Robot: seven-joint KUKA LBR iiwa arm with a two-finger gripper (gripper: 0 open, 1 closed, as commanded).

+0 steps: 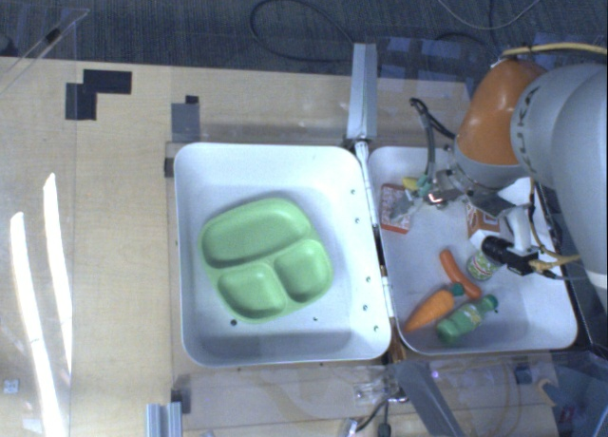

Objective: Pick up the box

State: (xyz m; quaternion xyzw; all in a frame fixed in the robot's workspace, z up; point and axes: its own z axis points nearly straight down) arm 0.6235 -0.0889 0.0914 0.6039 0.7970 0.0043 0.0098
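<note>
A: Reaching in from the right, the grey arm [560,131] with its orange band hangs over the right bin [560,331]. Where is the hand?

B: The hand [432,193] sits low over that bin's upper left part; whether it is released or clenched cannot be told.

A: And the box?

B: The box [394,209] (small, reddish and white) lies flat against the bin's left wall, just beside the hand.

A: Other contents?

B: A carrot [429,308], a green bottle [465,321] and a small jar [483,264] lie nearer the front. The left bin [190,331] holds a green divided plate [268,257]. Both bins rest on the tabletop [85,264].
</note>
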